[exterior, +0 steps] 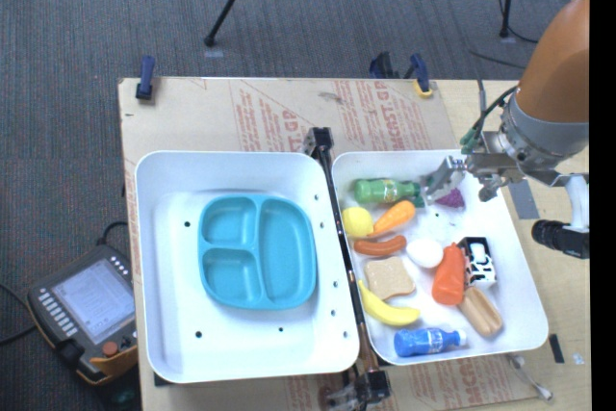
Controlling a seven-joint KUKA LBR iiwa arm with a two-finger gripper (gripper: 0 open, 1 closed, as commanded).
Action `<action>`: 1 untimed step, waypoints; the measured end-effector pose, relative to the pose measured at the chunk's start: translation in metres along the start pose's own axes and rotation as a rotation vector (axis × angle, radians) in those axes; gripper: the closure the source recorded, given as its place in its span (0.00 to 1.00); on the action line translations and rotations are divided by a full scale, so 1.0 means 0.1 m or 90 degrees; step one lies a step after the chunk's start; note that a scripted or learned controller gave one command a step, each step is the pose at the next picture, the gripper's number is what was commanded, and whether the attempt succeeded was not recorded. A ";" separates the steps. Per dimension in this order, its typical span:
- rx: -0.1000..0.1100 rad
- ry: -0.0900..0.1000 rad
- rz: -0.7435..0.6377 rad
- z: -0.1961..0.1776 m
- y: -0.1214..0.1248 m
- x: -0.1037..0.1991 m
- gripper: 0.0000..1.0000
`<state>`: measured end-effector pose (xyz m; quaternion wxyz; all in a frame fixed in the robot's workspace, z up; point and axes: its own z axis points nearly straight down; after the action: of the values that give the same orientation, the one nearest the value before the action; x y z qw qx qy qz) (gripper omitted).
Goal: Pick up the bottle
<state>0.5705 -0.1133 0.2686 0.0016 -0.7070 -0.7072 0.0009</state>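
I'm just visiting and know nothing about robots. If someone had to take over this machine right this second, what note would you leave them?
End effector: at the far edge of the right bin, low over the food, next to the cap end of the green bottle. I can't tell whether it is open or shut, and nothing is visibly held.

Bottles: the green one lies on its side at the far left of the right bin. A blue bottle lies on its side at the near edge.

Left bin: holds a blue divided plate.

Done: nothing lifted yet.

Left: grip a bottle and raise it.
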 end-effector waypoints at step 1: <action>0.001 0.001 -0.001 -0.10 0.00 0.00 1.00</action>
<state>0.5709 -0.1130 0.2781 0.0026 -0.7067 -0.7075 0.0011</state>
